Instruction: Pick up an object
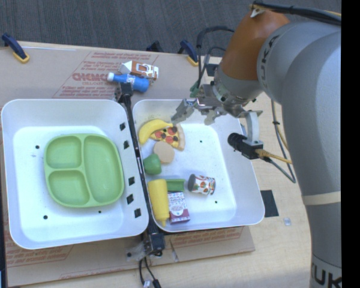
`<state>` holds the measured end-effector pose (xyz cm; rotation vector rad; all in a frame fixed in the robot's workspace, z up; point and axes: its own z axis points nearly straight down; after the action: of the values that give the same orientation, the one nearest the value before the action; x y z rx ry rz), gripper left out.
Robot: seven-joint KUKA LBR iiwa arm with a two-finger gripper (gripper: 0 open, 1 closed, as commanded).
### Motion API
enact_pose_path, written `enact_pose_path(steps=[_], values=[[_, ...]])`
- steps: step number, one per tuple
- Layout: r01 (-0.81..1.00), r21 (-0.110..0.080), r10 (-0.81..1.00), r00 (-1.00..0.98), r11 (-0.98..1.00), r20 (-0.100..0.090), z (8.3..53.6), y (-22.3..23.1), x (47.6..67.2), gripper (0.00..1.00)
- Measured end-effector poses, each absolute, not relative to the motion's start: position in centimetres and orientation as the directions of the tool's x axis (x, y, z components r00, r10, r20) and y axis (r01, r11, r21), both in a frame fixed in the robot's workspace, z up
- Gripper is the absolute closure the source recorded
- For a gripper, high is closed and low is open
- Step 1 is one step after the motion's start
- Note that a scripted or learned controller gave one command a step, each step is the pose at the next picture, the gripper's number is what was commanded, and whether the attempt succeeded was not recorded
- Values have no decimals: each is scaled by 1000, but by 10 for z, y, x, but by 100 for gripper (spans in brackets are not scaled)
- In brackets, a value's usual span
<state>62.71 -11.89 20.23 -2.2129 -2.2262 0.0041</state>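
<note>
Grey arm comes in from my right, orange-banded wrist bent down over the far edge of the right bin, and my claw hangs with its fingers spread, gripping nothing. I judge this as the approach step: nothing is picked yet. Nearest targets are the banana and pizza slice just below-left of the claw, so next I'd shift slightly that way, descend, then close.

Bright, even light overhead; white bins left of and below the pincer glare slightly, shadows soft, focus a little grainy.
</note>
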Motion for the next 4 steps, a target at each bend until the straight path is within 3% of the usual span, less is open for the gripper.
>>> enact_pose_path(steps=[1, 2, 3, 4], values=[[1000, -5, 1000, -10, 10, 1, 213, -118, 628, 100], [1000, -3, 1000, -7, 7, 1, 253, -56, 570, 100], [1000, -6, 1000, -9, 9, -1, 221, -5, 588, 100], [1000, -5, 1000, -7, 7, -1, 223, -26, 502, 100]])
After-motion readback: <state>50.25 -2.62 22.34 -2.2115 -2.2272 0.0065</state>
